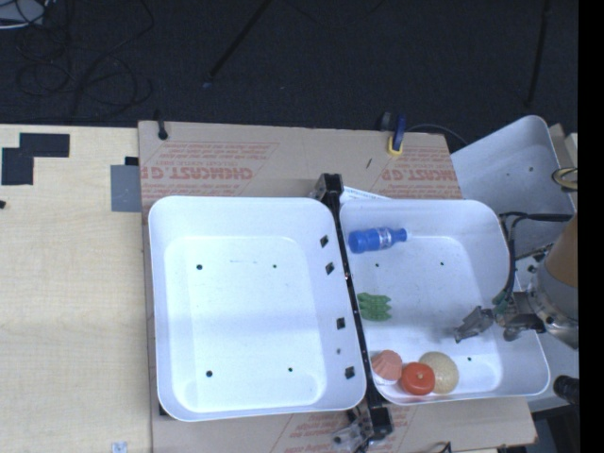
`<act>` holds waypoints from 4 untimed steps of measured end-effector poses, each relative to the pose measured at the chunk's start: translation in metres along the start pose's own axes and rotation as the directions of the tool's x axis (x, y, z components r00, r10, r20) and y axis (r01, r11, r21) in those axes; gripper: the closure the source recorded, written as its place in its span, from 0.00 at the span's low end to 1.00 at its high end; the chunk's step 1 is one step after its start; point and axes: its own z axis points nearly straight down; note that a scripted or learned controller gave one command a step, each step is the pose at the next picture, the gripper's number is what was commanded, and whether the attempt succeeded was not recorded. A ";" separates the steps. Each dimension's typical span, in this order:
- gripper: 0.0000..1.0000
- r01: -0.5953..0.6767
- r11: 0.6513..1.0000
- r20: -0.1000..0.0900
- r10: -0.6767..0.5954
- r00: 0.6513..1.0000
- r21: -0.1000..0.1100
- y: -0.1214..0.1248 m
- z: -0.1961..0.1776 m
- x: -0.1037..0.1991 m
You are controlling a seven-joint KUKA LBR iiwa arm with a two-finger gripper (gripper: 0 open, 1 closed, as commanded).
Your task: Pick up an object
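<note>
Camera view from above has my pincer [483, 325] low over the right bin [472, 217], near its right wall, with the arm reaching in from the right. I cannot tell how the pincer is set; nothing appears caught in it.

To do this step well, I judge I should commit to one target and come straight down over its middle. The nearest things are the cluster at the bin's front edge: a cream round object [442, 370], a red round object [417, 378] touching it, and a pinkish piece [385, 364] just beside that. They crowd each other and the front wall, so a grab there risks knocking a neighbour or scraping the rim.

A blue bottle [377, 240] lies on its side near the back, close to the divider, well apart from everything; it looks smooth and likely to roll. A small green object [374, 306] sits alone mid-bin, low and flat.

Beside it, the left bin [179, 217] shares the worktop [66, 291].
</note>
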 end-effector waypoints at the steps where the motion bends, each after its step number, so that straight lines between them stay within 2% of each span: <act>1: 0.00 0.006 1.000 0.010 -0.005 1.000 -0.024 0.023 -0.121 -0.001; 2: 0.00 0.005 1.000 0.007 -0.005 1.000 -0.015 0.068 -0.118 0.000; 3: 0.00 0.000 1.000 -0.001 0.000 1.000 0.003 0.003 0.003 0.002; 4: 0.00 0.005 1.000 0.010 -0.005 1.000 -0.025 0.016 -0.128 -0.001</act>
